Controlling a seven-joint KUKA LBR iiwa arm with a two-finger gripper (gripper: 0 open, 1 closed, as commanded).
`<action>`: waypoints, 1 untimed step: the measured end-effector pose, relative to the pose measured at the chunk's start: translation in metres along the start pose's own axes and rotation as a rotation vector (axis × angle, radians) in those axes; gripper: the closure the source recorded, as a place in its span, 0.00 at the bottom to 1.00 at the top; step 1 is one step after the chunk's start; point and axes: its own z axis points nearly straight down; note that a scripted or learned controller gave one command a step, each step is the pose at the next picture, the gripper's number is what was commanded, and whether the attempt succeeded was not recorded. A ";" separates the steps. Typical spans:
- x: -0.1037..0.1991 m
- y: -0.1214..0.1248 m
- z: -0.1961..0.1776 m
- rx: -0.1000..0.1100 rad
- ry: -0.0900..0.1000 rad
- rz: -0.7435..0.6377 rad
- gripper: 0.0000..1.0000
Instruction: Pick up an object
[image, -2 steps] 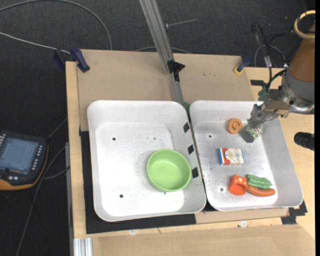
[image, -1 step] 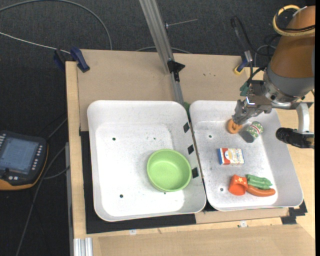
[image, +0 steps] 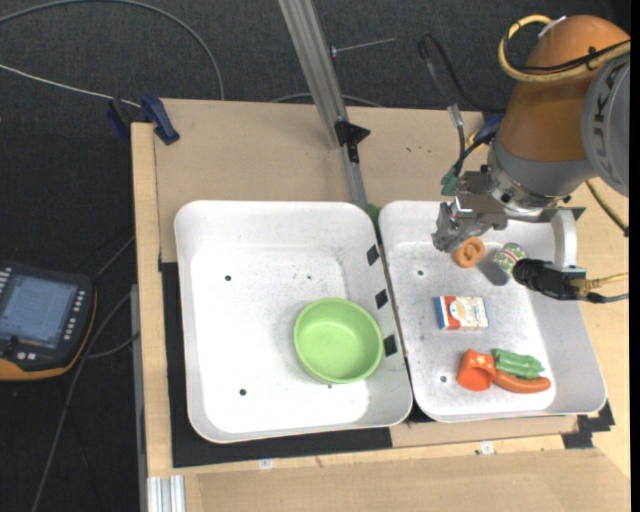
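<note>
A wooden tabletop (image: 260, 140) seen from above carries 2 shallow white bins side by side. The left bin (image: 215, 250) holds a lime green bowl (image: 338, 340), upright, near its front right corner.

The right bin (image: 420, 330) holds several small objects. A small white carton with blue and red print (image: 461, 313) lies near the middle. Toward the front right corner, a red-orange toy piece (image: 477, 371) lies touching a toy with a green top and an orange underside (image: 519, 369). Near the back edge sits a small round orange object (image: 469, 252), and just to its right a small green-and-white cylinder (image: 506, 258) lies on its side.

A grey robot arm with an orange band (image: 560, 90) reaches in from the right. Its gripper (image: 458, 235) hangs over the back of the right bin, with the round orange object right at its tip. Whether the fingers are apart, together, or closed on that object cannot be told from this angle.

A handheld control pendant with a screen (image: 40, 318) rests on the dark floor left of the tabletop.
</note>
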 end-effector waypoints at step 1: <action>0.060 0.002 0.004 0.000 0.000 -0.001 1.00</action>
